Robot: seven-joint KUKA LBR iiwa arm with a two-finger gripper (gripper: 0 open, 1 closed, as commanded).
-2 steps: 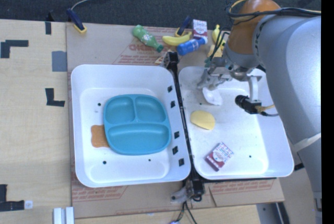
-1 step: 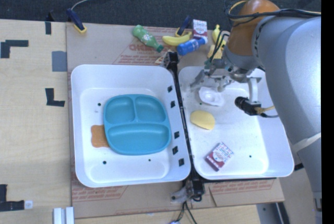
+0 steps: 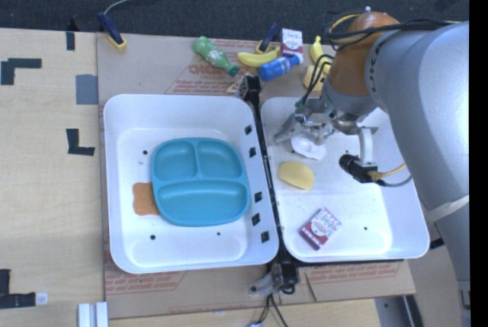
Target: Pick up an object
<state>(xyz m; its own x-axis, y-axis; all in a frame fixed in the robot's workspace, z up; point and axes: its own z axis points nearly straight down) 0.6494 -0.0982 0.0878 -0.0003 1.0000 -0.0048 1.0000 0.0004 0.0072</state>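
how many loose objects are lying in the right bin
3 that I can see: a yellow lemon-like piece near the left wall, a small red packet toward the front, and a white object under the gripper. The arm may hide more.

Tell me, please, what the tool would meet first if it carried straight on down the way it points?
Probably the small white object just beneath the tool in the right bin; depth is hard to judge from above.
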